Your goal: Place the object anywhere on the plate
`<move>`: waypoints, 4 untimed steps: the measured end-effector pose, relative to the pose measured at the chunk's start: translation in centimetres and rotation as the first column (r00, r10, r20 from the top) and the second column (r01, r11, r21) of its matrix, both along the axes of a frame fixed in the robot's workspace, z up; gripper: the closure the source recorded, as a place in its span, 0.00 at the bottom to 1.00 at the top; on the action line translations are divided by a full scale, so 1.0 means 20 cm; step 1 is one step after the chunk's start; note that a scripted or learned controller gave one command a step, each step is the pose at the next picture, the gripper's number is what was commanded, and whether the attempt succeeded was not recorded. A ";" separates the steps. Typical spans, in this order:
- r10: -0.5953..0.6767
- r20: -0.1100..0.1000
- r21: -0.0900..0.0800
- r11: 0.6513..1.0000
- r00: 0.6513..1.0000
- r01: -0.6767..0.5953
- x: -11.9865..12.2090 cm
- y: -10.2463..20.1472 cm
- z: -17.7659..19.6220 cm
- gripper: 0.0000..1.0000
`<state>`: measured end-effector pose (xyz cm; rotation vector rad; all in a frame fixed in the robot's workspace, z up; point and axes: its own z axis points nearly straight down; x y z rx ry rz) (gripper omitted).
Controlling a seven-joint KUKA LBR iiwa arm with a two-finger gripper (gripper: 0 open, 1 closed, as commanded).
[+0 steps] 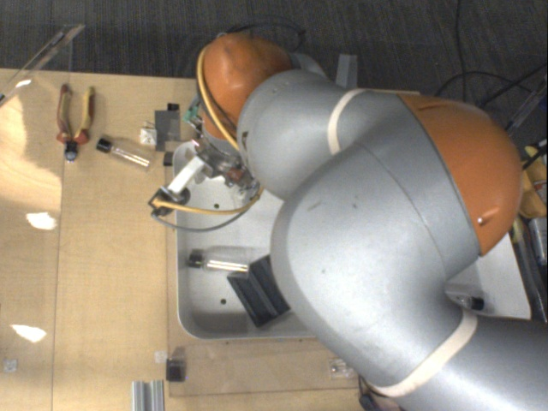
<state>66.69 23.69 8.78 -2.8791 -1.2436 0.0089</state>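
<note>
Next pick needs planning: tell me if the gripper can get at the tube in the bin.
Probably yes. The tube lies bare on the bin floor with nothing over it, and the gripper hangs above the same bin. A black block close by one end may crowd a grasp there.

Your gripper sits at the wrist's tip. Right behind it comes the orange band; beyond that, the thick grey arm doubles back.
</note>
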 end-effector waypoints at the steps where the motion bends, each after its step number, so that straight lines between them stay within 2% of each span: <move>1: 0.001 0.008 0.002 1.000 1.000 -0.001 0.01 0.00 0.06 1.00; 2: 0.204 0.010 -0.002 0.979 0.979 -0.204 -0.03 -0.01 0.39 1.00; 3: -0.102 0.017 0.006 0.995 0.995 0.102 -0.38 -0.01 0.02 1.00; 4: 0.164 0.011 -0.001 0.987 0.986 -0.164 -0.25 -0.06 0.97 1.00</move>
